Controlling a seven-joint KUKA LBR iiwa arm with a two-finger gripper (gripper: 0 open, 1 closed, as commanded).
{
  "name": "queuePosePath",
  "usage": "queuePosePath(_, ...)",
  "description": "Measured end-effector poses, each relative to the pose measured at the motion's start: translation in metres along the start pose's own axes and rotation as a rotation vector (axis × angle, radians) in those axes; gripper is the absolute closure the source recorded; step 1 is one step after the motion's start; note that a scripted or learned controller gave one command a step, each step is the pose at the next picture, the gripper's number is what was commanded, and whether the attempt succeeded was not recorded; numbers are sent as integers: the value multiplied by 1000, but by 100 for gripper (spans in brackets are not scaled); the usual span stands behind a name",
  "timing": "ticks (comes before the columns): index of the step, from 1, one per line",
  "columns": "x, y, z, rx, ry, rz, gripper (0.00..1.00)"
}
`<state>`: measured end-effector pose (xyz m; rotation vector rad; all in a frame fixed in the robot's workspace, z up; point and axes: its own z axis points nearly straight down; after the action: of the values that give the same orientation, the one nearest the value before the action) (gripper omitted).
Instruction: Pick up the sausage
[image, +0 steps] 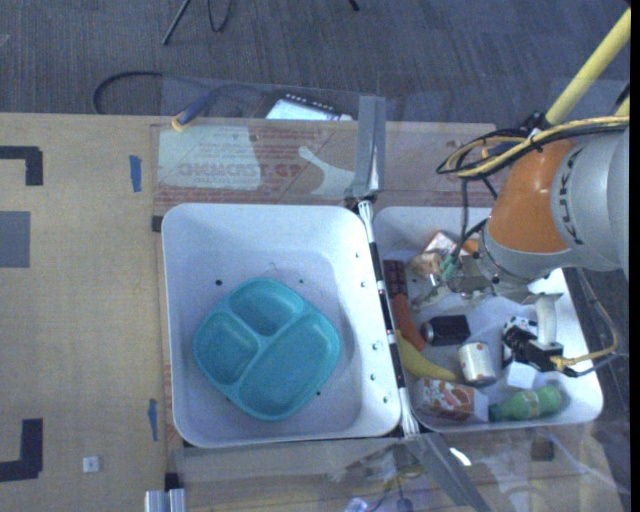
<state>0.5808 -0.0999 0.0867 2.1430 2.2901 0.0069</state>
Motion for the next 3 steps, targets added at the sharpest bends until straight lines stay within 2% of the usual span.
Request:
queuePosePath(1, 0, 0, 0, 0, 1, 0, 0)
queuePosePath(2, 0, 1, -11, -4, 1, 2, 100)
queuePosePath(3, 2, 4, -1, 2, -1, 293, 100)
